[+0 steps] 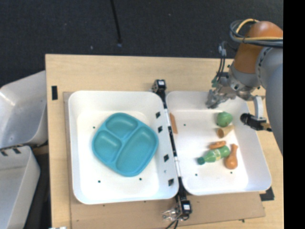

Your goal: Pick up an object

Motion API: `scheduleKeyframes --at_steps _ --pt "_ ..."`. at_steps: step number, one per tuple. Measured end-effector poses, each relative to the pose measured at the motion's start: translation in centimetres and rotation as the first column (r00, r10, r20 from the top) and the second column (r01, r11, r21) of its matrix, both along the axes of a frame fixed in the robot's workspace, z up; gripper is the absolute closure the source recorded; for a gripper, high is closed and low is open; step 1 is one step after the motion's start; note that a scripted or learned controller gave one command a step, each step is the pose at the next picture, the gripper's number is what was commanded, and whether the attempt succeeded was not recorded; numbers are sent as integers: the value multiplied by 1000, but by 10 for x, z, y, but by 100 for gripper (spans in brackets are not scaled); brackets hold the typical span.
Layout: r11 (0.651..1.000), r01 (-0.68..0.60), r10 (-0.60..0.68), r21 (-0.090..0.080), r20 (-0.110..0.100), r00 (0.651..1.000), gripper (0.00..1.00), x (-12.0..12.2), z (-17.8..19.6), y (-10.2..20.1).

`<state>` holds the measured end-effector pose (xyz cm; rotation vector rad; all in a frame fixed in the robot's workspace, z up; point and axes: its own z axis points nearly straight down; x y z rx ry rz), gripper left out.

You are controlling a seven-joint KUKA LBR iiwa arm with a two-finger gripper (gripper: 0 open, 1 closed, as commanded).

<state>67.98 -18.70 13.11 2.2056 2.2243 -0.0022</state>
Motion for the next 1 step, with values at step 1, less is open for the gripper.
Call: scheduleKeyframes --at_steps 1 --pt "1000 5 -5 6 2 1000 100 -1 56 9"
